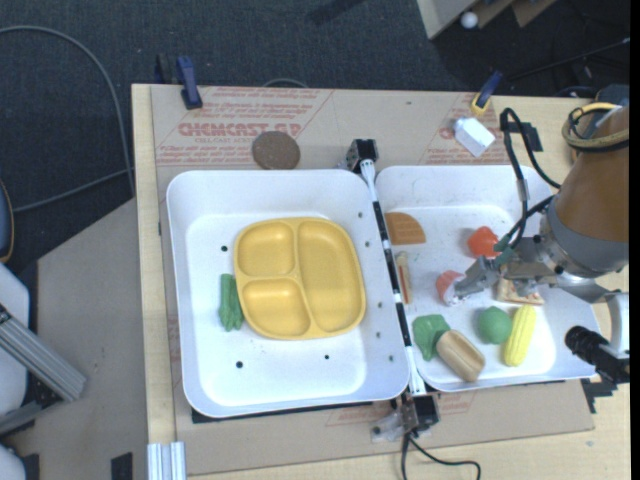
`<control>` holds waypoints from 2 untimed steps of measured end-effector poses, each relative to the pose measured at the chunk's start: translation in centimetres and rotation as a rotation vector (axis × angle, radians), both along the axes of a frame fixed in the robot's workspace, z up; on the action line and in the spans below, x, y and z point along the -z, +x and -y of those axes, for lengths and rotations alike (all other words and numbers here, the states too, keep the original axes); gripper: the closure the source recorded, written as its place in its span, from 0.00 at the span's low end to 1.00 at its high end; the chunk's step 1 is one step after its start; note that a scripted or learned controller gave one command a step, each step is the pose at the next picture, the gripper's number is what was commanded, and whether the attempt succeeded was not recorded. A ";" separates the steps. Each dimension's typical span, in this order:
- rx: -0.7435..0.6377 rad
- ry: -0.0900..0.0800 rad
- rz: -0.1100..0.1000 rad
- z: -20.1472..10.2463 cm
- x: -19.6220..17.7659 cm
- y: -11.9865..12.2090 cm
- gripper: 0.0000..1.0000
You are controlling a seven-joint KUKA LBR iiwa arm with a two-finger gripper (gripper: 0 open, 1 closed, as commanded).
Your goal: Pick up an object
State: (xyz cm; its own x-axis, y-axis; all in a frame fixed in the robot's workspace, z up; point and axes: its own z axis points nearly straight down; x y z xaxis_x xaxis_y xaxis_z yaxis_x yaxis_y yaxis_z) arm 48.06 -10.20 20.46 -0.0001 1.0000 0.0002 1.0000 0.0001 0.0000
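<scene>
Left bin: yellow divided plate, green piece beside it. Right bin: bread slice, green pepper, bun, red items, green ball, corn, crowded close. Tool low among them, grip state impossible to tell.

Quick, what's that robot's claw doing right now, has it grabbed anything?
Tool: low in the right bin among the toy foods; whether it grips anything cannot be told.
</scene>
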 end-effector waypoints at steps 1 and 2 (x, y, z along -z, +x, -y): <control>0.001 0.001 -0.003 0.0 10.8 3.9 0.00; 0.001 0.001 0.000 0.0 9.8 4.0 1.00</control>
State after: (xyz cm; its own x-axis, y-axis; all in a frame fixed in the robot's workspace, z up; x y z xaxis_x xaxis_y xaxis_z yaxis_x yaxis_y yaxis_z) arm 52.05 -10.18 10.65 0.0012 1.0000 0.0008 1.0000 -0.0012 0.0001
